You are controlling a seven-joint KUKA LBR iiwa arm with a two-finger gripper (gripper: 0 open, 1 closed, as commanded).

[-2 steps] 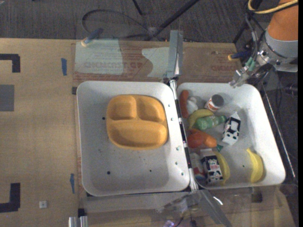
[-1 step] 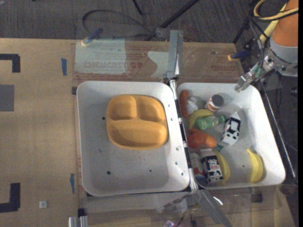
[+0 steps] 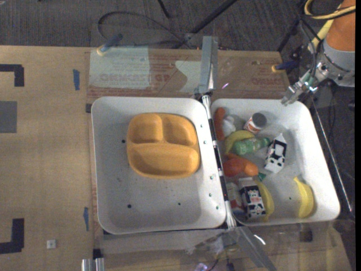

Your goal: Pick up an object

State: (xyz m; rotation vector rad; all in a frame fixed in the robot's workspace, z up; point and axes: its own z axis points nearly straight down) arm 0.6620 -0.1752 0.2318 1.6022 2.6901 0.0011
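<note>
Nearest the camera, a small cow-print milk carton [image 3: 253, 201] is lying in the right bin [image 3: 326, 151] beside a banana [image 3: 305, 197]. Further back, a second cow-print carton [image 3: 276, 155], a carrot [image 3: 241, 165], a green bottle [image 3: 250, 146] and a small can [image 3: 258, 121] are crowding that bin. An orange divided plate [image 3: 163, 144] is sitting in the left bin [image 3: 107, 168]. My jaws [image 3: 294, 92] are hovering over the right bin's far rim, holding nothing; whether they are parted I cannot tell.
</note>
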